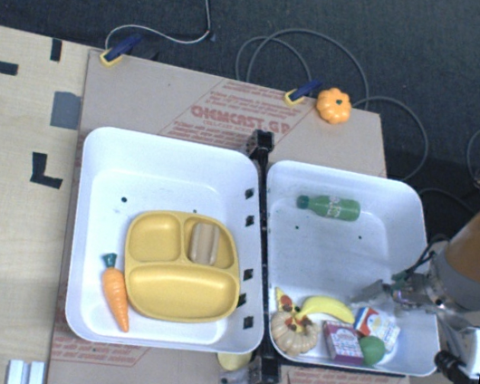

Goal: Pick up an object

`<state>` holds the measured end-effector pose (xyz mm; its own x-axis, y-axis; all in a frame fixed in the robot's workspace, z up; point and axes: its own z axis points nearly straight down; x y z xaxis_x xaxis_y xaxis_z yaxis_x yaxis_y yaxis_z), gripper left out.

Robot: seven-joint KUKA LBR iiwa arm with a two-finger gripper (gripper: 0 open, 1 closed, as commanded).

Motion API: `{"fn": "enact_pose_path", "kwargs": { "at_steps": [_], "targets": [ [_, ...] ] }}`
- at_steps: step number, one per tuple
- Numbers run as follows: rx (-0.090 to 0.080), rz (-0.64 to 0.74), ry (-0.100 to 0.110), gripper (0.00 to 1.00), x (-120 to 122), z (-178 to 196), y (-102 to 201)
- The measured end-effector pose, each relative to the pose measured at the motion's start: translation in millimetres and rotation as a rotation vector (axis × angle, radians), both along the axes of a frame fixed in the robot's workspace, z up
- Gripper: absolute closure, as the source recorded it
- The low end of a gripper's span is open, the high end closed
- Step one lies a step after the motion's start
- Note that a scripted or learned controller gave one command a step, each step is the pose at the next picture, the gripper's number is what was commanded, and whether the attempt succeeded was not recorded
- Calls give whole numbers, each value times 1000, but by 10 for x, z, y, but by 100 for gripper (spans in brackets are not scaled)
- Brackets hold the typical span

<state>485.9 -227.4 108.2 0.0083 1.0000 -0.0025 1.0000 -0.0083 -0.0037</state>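
Observation:
The right bin (404, 202) holds a green bottle (327, 207) lying on its side near the back wall. Along the bin's front lie a banana (328, 309), a small tan gourd (295, 334), a dark pink box (342, 342), a green ball (371, 350) and a white packet (375, 325). My gripper (395, 294) reaches in from the right, low over the bin's right side, just above the white packet. The wrist hides its tips.
The left bin (100, 153) holds a yellow divided tray (182, 270) with a tan piece (203, 243) in one compartment, and a carrot (116, 296) beside it. A small orange pumpkin (333, 105) sits on the cardboard behind the bins. Cables run across the back.

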Motion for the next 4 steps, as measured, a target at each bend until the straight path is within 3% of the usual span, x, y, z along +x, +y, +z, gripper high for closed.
{"fn": "enact_pose_path", "kwargs": {
  "at_steps": [1, 2, 3, 4],
  "targets": [
    [-2, 13, -7, 0, 351, -231, 973],
    [-1, 7, -11, 0, 829, -210, 123],
    [3, 16, -11, 0, 954, 755, 845],
    [3, 5, 3, 0, 276, 534, 661]
  ]
}}
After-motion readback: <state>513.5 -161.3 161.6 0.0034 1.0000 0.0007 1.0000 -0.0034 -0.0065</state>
